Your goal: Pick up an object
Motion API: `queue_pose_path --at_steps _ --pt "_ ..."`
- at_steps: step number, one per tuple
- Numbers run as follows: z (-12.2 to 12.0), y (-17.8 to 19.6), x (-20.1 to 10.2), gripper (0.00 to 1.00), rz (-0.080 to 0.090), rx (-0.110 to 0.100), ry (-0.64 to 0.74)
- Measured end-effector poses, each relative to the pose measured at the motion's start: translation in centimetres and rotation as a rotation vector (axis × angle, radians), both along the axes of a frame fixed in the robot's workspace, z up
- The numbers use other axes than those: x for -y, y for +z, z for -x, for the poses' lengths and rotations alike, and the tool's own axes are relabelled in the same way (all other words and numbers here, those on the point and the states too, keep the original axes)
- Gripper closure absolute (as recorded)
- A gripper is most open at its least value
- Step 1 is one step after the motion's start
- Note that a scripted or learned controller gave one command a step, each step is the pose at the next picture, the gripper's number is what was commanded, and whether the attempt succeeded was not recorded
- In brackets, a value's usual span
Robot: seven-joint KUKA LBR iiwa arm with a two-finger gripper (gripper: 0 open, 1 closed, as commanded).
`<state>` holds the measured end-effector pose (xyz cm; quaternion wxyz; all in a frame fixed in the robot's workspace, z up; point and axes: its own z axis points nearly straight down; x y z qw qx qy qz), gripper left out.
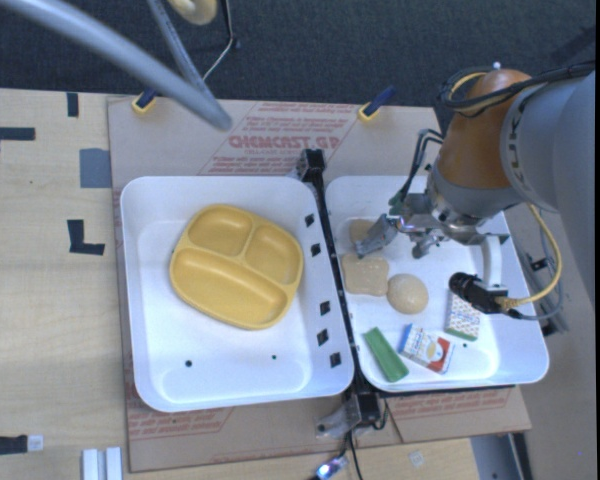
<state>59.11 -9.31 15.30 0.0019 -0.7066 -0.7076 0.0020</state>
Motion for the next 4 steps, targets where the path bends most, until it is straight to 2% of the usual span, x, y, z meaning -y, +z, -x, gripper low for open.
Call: queue_pose_path --at_steps 1,2,3,4 --pt "-0.3 -4.5 0.3 0.00 0.000 0.000 -0.001" --pt "-0.4 -3.3 0.2 1.00 0.000 0.002 0.001" --pt "-0.1 2.8 0.7 1.00 0.001 0.009 -0.001" --pt "-0.1 5.4 0.7 1.00 0.000 0.007 0.000"
